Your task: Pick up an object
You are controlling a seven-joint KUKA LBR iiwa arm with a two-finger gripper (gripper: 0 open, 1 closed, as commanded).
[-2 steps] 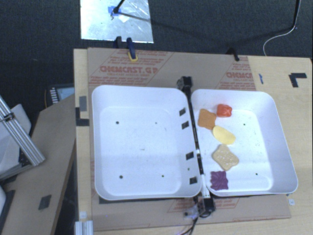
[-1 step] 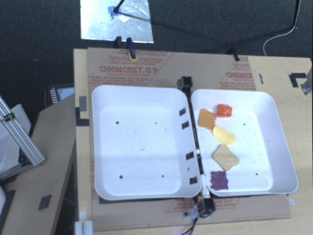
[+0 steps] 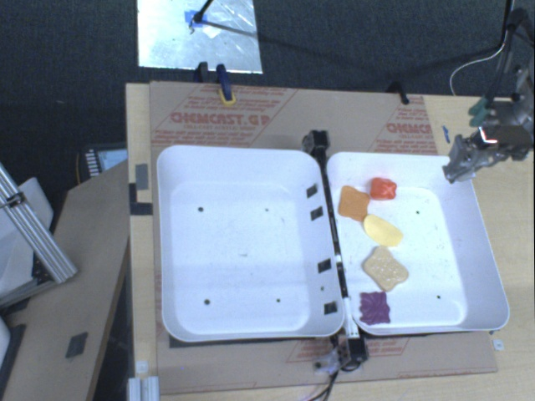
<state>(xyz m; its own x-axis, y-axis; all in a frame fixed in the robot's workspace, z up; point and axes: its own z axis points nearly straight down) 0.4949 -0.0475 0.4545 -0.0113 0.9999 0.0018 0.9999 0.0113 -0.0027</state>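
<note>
Several small objects lie in the right bin (image 3: 468,249): a red piece (image 3: 384,189) at the back, an orange piece (image 3: 354,203) beside it, a yellow oval (image 3: 383,230), a beige cracker-like piece (image 3: 384,269) and a purple piece (image 3: 374,307) near the front. My gripper (image 3: 461,164) hangs over the bin's back right corner, apart from all of them and well to the right of the red piece. Nothing shows between its fingers.
The left bin (image 3: 175,224) sits beside the right one, with black clips (image 3: 318,214) along the shared divider. A shiny metal sheet (image 3: 199,22) lies beyond the bench. Cables hang at the upper right. A metal rail (image 3: 33,232) stands at the left.
</note>
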